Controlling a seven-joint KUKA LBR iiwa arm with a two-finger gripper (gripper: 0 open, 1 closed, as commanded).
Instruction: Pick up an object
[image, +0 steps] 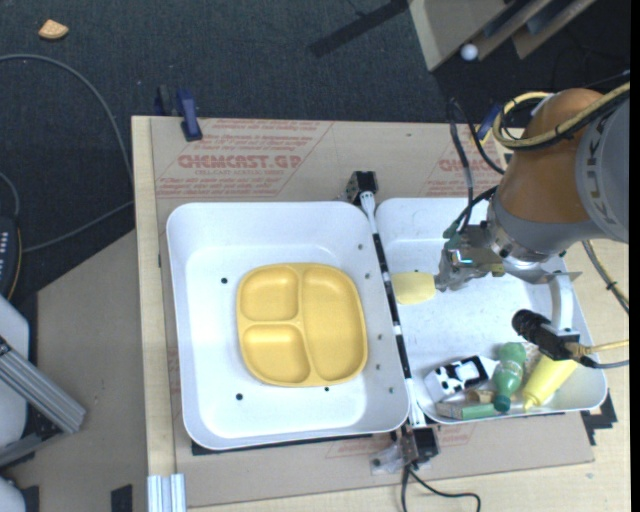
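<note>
Gripper (452, 268) low over the right bin (420, 222), at its left side; how wide it stands I cannot tell, nothing seen held. Left bin (200, 240) carries a yellow divided plate (300, 324). Just beside the gripper lies a pale yellow lump (413, 289) on the bin floor: likely light, smooth, rounded; best pinched across its short middle.

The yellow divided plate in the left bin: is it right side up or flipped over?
Right side up. The yellow divided plate shows its three hollow compartments facing the camera, flat in the left bin.
</note>
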